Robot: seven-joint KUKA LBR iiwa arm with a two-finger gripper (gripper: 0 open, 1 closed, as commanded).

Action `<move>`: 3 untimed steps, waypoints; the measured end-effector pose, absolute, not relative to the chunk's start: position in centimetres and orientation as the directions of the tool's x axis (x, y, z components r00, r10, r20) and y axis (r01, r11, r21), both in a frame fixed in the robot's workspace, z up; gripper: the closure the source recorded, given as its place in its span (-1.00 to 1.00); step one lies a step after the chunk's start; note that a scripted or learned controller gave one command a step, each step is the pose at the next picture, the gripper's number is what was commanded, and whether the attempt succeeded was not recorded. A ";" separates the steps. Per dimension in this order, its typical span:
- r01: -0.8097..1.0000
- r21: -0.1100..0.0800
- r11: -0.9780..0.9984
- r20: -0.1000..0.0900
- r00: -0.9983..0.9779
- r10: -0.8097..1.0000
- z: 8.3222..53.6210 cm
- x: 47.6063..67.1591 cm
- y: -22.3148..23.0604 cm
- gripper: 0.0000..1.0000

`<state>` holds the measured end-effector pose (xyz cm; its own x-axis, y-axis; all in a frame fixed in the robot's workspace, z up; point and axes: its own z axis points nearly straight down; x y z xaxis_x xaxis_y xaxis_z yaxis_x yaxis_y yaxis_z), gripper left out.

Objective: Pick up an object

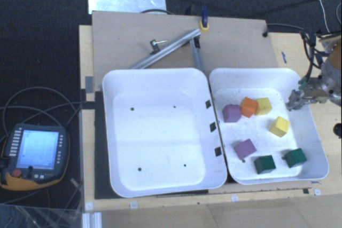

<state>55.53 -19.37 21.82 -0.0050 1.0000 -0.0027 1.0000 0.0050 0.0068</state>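
Blocks crowd the right bin (315, 141), operator, and that crowding is your main hazard. You have seven there: a purple block (231, 113) touching an orange block (248, 107), which touches a yellow block (263, 105) at about twelve o'clock in the bin; a second yellow block (279, 126) alone near three o'clock; a second purple block (245, 148) toward six o'clock; and two green blocks (264, 164) (295, 157) along the bin's lower wall. The left bin (115, 93) sits just beside it on the counter (176, 34).

Your gripper (295, 99) hangs over the right bin's rim at about two o'clock, with nothing seen between its fingers; whether they are spread or pressed together, you cannot tell at this size.

Judge the risks this way. Descend on the touching row of three and a finger will likely land on a neighbour, shoving blocks instead of straddling one. Go for a green block and the wall may block one finger. The lone yellow block looks the safest target, though a slightly off-centre closure could still squirt it sideways on the smooth floor.
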 end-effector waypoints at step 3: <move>1.000 0.001 0.011 0.002 -0.011 1.000 22.7 55.7 -4.0 1.00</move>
<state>55.69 -3.99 22.66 -0.0108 0.9999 0.0021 0.9999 0.0108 0.0011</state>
